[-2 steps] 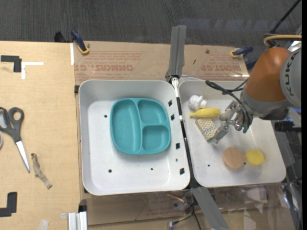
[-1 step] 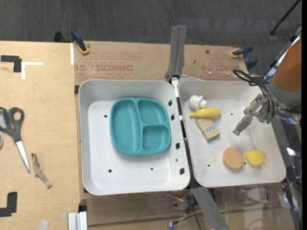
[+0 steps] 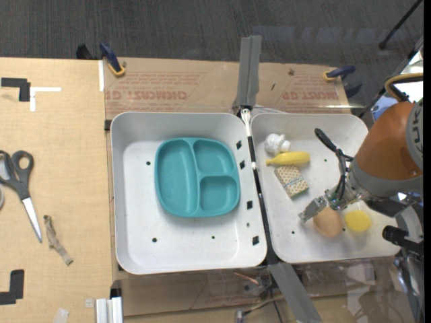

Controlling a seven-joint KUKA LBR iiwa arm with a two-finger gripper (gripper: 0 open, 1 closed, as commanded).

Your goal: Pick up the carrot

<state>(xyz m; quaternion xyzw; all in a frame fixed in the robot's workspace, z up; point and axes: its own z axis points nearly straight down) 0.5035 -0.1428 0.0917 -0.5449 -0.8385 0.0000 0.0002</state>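
My gripper [image 3: 322,207] hangs low in the right bin [image 3: 283,244] (finger state unclear to me), touching an egg-like tan object [image 3: 328,223]; I can't identify a carrot.

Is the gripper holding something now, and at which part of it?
It cannot be told. The gripper is low in the right bin, beside a tan rounded object, but no object shows between its fingers.
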